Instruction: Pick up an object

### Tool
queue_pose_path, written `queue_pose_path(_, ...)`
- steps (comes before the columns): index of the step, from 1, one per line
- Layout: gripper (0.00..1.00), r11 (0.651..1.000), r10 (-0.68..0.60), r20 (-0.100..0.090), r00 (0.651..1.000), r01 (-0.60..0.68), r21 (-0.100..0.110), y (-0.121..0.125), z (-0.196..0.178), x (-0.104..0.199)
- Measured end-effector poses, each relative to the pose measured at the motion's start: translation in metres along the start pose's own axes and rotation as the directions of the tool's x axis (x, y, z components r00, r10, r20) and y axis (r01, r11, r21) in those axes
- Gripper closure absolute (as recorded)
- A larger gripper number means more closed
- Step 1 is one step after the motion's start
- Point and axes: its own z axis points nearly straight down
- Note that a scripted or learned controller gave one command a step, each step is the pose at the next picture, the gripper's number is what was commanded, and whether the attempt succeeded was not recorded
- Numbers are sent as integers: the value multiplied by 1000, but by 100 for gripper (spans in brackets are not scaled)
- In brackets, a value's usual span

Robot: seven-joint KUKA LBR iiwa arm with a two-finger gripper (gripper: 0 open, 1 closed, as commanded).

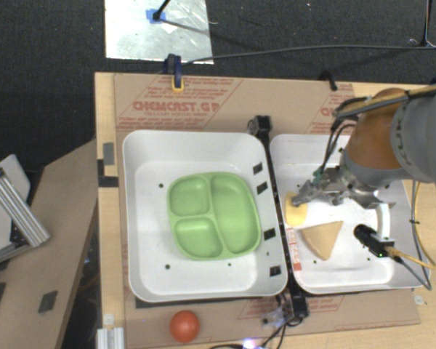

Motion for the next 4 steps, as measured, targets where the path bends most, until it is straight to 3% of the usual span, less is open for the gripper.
queue_pose_path(1,100,1000,0,2,1000,0,-8,2,-14,-1)
queue_pose_path(4,100,1000,-4,3,1000,4,-6,4,-186,-13)
